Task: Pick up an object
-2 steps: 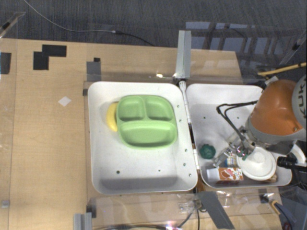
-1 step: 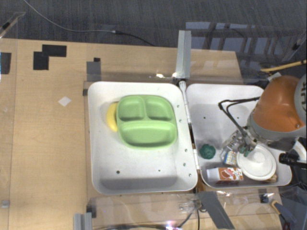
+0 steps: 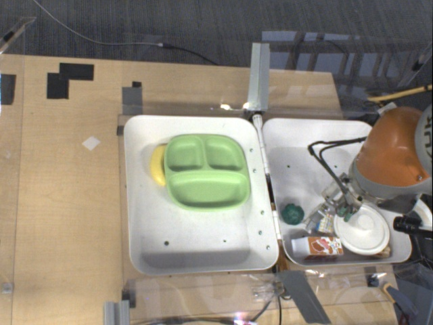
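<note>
In the right bin (image 3: pixel 298 147), my gripper (image 3: pixel 329 213) hangs low near the front. It sits just above a brown and red carton (image 3: pixel 323 246) lying flat by the front wall. A small dark green round object (image 3: pixel 292 214) rests to the gripper's left, apart from it. A white round dish (image 3: pixel 364 229) lies to the gripper's right, close against it. The wrist's orange band (image 3: pixel 396 151) covers the bin's right part.
The left bin (image 3: pixel 196 242) holds a green divided plate (image 3: pixel 205 170) with a yellow banana-like piece (image 3: pixel 157 166) poking out from under its left edge. A black cable (image 3: pixel 325 156) loops over the right bin floor. A metal post (image 3: pixel 258 80) stands behind the bins.
</note>
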`<state>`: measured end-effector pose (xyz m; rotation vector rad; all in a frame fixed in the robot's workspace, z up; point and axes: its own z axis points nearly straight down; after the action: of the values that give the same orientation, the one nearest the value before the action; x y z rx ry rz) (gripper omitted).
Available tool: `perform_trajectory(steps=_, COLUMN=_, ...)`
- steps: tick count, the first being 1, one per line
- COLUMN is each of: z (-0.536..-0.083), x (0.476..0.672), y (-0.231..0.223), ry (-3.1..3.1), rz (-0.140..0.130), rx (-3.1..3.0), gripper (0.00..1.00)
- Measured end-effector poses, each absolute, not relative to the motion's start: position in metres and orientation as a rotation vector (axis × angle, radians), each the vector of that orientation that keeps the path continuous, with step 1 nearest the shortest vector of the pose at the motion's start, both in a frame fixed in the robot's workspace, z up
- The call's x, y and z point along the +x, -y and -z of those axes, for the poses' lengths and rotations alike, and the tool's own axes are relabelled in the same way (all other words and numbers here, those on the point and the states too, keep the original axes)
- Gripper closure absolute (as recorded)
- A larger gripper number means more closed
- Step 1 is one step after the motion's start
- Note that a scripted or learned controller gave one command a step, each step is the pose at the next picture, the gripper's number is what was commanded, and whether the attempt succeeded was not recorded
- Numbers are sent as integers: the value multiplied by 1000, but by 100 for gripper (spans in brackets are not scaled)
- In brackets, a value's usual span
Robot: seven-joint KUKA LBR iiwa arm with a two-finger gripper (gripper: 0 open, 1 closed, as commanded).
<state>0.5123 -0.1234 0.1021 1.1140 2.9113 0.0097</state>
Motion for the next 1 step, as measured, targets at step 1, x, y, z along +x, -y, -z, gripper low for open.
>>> perform_trajectory(steps=1, z=-89, x=511, y=88, ry=-3021, rz=-1, rx=806, gripper=0)
